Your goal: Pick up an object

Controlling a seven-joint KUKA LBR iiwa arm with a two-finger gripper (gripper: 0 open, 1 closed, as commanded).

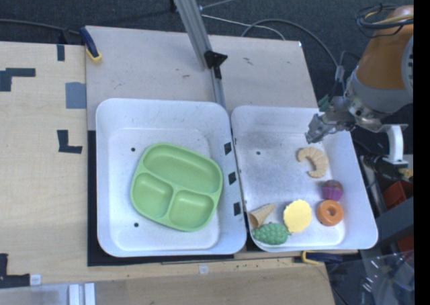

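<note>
Croissant [313,161] lies in the right bin [269,136], just below the gripper [316,130], whose jaw state I cannot tell; a descent slightly off could nudge it toward the purple piece [331,190] instead of grasping it.

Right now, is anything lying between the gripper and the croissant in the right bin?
No. In the camera view, only bare white bin floor separates the gripper from the croissant, which lies just below it in the picture.
</note>
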